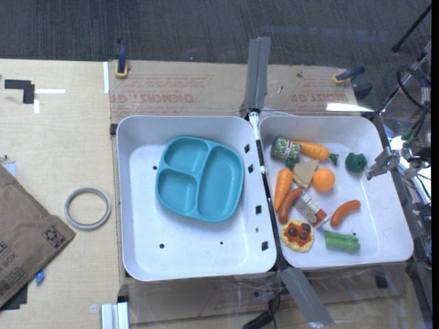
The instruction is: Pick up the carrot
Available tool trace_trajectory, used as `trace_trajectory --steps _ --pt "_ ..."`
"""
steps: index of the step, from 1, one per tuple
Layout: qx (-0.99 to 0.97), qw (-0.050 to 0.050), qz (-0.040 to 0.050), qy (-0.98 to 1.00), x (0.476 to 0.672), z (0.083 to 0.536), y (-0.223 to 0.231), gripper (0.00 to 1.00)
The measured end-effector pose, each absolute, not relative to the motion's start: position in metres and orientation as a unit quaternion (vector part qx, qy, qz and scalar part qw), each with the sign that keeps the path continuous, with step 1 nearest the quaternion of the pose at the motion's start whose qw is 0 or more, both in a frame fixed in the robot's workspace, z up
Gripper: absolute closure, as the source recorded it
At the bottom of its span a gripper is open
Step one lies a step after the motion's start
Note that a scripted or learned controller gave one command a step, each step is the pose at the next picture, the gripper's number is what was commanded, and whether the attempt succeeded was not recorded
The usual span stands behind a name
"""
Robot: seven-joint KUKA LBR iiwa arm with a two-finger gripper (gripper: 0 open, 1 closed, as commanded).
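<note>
carrot: in the right bin, left side, standing more or less upright in the view with its thick end up, just beside the divider between the bins

second carrot: yep, there are two. This one lies sideways near the back of the same bin, green stem end pointing right

around the carrot: a wedge of bread touches it on the right, a red sausage leans along its lower end, and a green can sits just above it

rest of right bin: an orange, broccoli, a small red and white box, another sausage, a mini pizza and a green veggie at the front

left bin: holds one teal divided plate, three compartments, nothing in them

gripper: at the right edge of the right bin, well apart from the carrot; fingers too small and cluttered to make out, so I can't tell

desk: a roll of tape and a brown paper bag left of the bins
</note>
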State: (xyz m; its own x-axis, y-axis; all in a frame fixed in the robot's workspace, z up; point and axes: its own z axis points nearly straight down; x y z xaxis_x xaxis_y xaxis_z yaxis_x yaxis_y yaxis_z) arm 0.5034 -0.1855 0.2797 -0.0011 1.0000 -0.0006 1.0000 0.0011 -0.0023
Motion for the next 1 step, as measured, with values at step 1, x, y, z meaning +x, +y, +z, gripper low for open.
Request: trace_trajectory --steps 1 --pt "-0.673 0.001 0.0009 -0.739 0.5555 0.2128 -0.1399 0.00"
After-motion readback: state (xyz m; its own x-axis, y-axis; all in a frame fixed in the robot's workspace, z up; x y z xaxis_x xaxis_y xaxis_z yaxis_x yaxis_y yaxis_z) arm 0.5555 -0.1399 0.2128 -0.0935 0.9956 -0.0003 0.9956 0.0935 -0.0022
